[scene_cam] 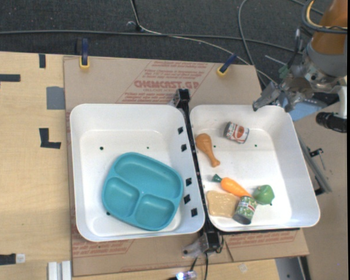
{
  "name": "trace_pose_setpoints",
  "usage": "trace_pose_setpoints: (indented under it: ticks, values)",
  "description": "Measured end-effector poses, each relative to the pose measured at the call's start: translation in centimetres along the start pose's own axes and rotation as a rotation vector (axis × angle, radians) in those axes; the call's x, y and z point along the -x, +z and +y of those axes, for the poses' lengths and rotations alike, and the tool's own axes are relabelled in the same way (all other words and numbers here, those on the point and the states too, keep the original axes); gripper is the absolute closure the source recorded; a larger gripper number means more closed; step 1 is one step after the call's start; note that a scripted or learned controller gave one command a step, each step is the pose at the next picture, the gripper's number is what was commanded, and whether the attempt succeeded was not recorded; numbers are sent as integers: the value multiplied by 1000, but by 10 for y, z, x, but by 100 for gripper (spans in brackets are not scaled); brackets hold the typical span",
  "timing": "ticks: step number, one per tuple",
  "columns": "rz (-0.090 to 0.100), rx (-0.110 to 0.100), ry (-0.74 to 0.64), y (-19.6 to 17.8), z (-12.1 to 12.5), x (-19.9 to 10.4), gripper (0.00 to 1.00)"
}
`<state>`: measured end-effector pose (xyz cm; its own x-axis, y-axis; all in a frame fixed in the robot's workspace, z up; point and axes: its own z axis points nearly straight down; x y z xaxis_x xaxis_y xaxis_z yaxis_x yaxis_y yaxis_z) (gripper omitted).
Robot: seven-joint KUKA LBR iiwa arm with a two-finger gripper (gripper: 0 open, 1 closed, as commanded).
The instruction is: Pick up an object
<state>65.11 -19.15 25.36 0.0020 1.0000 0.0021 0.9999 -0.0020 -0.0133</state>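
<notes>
We see the gripper (267,100) hanging just past the upper right corner of the right-hand shallow white bin (300,174), with nothing between its fingers; we cannot tell whether they are spread or pressed together.

The things to pick up all lie in that right bin. A small can with a red label (236,132) lies on its side near the top, closest to the gripper. A tan toy chicken drumstick (207,148) lies to its left, near the bin's left wall. Lower down, an orange toy carrot with a green top (231,185) lies beside a green toy pepper (264,195), and below them a tan slice of toy bread (221,203) touches a dark green-labelled can (245,210).

The left-hand shallow white bin (84,156) holds a teal plastic divided plate (142,191). Black clips (182,100) sit along the seam where the two bins meet.

Both bins rest on a brown cardboard sheet with red print (157,80), held by yellow and blue clamps (84,56), on a light wooden table (17,150). Black cables (163,34) run across dark grey carpet (58,10) behind.
</notes>
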Motion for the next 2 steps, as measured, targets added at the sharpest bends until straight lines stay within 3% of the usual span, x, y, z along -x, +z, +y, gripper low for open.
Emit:
trace_pose_setpoints:
  ticks: [1,2]
  values:
    - [-3,12,-3,-8,2,-1,0]
    - [-3,8,-3,38,-3,-5,0]
